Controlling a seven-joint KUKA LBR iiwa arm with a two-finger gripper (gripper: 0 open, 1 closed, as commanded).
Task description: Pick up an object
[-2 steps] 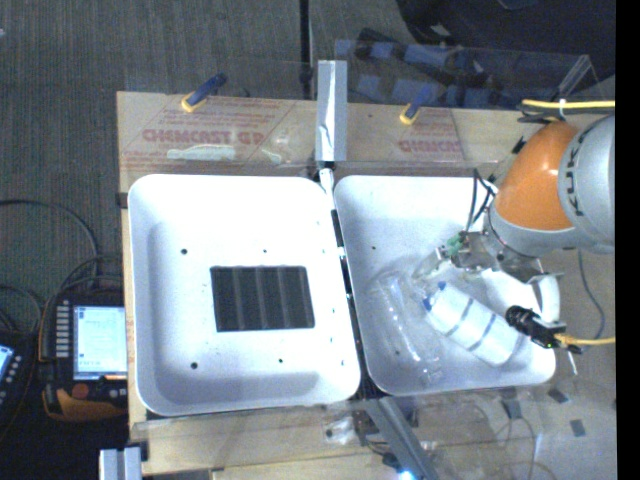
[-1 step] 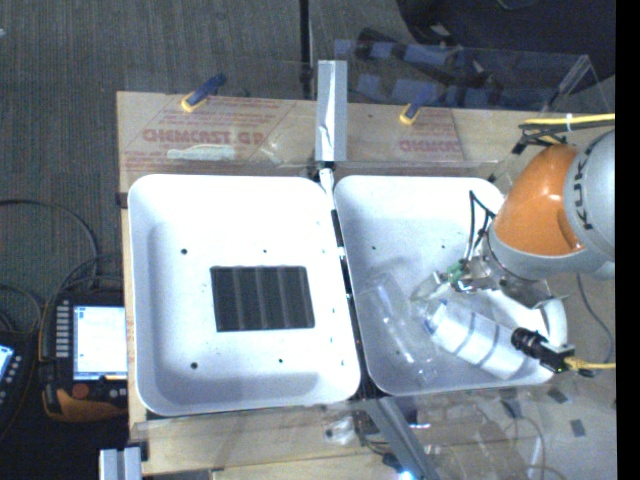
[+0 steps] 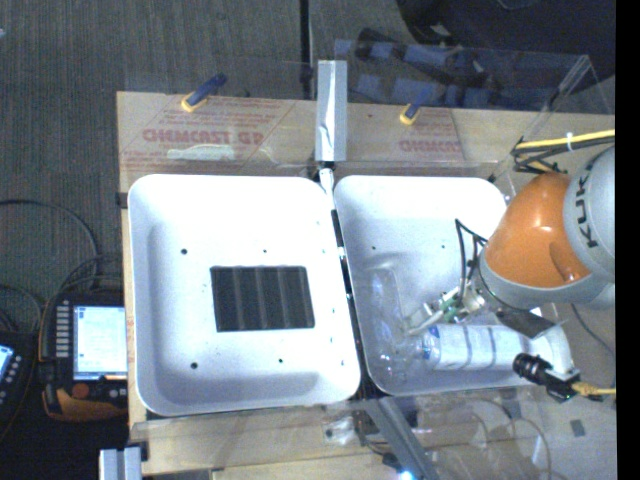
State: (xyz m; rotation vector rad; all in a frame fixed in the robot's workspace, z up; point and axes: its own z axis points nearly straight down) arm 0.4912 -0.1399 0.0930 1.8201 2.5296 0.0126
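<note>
- Early in the pick, as judged: no lift to be seen, with the bottle (image 3: 470,348) lying on its side on the floor of the right bin (image 3: 420,183), near the front wall.
- Arm (image 3: 545,238) low over the right half of that bin, end effector (image 3: 452,308) just above and beside the bottle; touching or apart, cannot tell.
- End effector state: cannot tell, the tip tucked under the wrist and mixed in with thin wires.
- Left to do, as judged: close on a thing and raise it clear of the bin.
- Bottle: pale, smooth cylinder with a bluish end toward the middle of the bin; probably light and apt to roll under a sideways push.
- Clear plastic (image 3: 385,303) just left of the bottle: glossy and see-through, crumpled or bottle-shaped, too faint to tell which.
- Left bin (image 3: 160,228): holds one dark panel (image 3: 262,298), flat, rectangular, ribbed in parallel strips, lying near the middle and well apart from the arm.
- Both bins: shallow, white, smooth hard plastic, with rounded corners, sloped walls and a few small dark dots on the floors.
- Tabletop (image 3: 200,133): tan board with faded red print, matte, bare behind the bins.
</note>
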